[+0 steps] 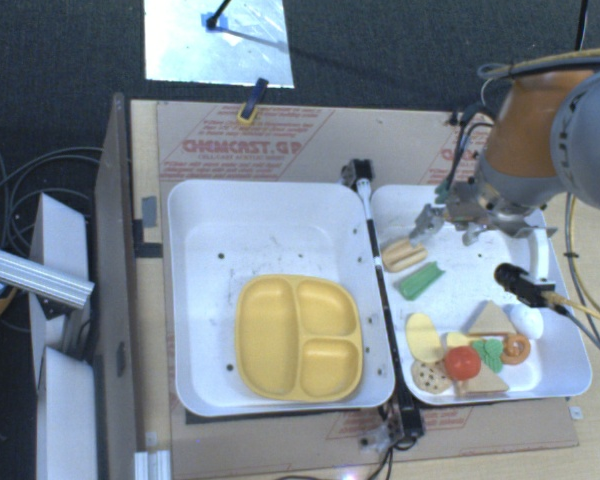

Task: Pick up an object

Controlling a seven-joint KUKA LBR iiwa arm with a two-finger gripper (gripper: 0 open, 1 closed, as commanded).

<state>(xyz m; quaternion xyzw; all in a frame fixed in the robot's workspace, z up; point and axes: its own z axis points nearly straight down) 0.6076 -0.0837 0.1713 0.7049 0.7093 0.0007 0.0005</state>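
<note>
Our pincer (pixel 427 223) hangs over the right bin (pixel 570 373), and we honestly can't tell its state. Just below it we see a tan bun (pixel 404 256) beside a green piece (pixel 419 280). More toy food (pixel 468 353) crowds the bin's near end. Left bin (pixel 210 218) has a yellow divided tray (pixel 300 336).

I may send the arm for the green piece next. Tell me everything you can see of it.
The green piece is a flat, elongated block, bright green, looking like toy plastic food. It lies on the floor of the right bin, near its left wall, slanting from lower left to upper right. Its upper end sits close beside the tan hot-dog bun; whether they touch is unclear. The gripper hangs above and beyond the bun, not on it.
</note>
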